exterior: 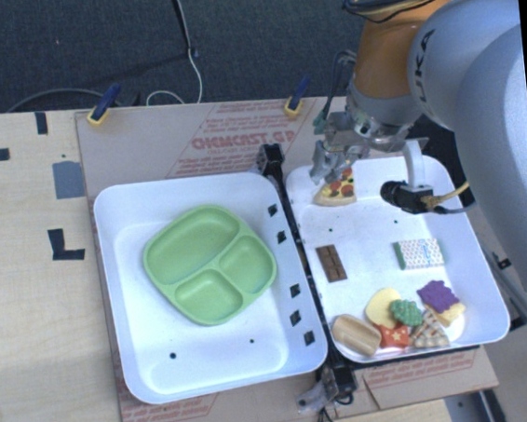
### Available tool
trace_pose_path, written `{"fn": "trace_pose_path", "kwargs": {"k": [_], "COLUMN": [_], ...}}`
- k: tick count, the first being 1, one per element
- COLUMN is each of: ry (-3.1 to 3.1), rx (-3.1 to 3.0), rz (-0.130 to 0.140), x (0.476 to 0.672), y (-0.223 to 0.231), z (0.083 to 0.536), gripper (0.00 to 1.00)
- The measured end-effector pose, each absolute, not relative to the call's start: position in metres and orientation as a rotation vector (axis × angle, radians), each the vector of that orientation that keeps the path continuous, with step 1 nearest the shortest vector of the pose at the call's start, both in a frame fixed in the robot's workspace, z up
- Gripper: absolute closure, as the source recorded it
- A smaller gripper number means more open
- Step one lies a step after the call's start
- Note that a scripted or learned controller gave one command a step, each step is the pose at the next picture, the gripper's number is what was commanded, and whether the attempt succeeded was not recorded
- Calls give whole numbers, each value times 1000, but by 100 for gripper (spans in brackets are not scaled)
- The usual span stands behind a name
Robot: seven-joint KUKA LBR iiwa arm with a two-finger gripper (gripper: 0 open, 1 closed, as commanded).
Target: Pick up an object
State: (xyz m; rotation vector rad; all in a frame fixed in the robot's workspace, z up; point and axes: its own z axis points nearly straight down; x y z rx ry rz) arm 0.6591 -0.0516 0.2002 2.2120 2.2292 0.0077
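The end effector (332, 165) is seen at the far end of the right bin (447, 177), directly over a toy pizza slice (336, 191). The slice lies flat on the bin floor near the far left corner, its long axis running roughly across the view, with the crust edge along the near side and the red-topped face turned up. The fingertips reach down to the slice's far edge and appear to touch it, but whether the fingers are released or clenched cannot be told, and the slice is not seen lifted.

In the same bin, a small brown bar (332, 263) lies with its long axis pointing away from the camera, and a pale checked block (420, 252) lies to its right. A heap of toy food (404, 317) is gathered at the near edge, a hot dog bun (356, 334) at its left and a purple piece (435, 293) at its right.

The left bin (134, 359) contains a green divided plate (209, 263), set at a slant. Both bins rest on a cardboard sheet (228, 139) laid on the counter (30, 305).
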Motion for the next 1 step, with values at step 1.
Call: {"fn": "trace_pose_path", "kwargs": {"k": [1], "ry": [2217], "rx": [2224], "rz": [0], "x": [616], "y": [-97], "z": [237], "gripper": [100]}}
